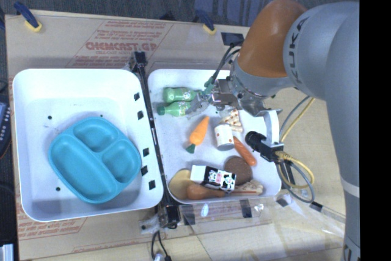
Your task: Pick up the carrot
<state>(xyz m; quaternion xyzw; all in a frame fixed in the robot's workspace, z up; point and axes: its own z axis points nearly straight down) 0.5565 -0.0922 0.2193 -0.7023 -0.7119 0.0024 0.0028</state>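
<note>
Carrot [198,133] lies free in the right bin [160,125], near its middle, tilted with the green end toward the bin's left wall and the orange tip pointing up toward the gripper [204,98]. That gripper hangs over the far half of the same bin, just above the carrot and not touching it; its tip sits against two green bottles [177,102] that lie side by side near the far left corner. How wide the jaws stand I cannot tell, since the wrist and cabling blur into the bottles there. Right of the carrot stands a small white cup [223,136], and beside that a second orange piece [245,152], possibly another carrot. Along the near edge rest a black-and-white carton [214,178], a brown round item [238,169] and a tan one [183,185]. The left bin [30,101] holds a blue divided tray [95,158]. Both bins sit on the table [73,40], which is covered in cardboard.
</note>
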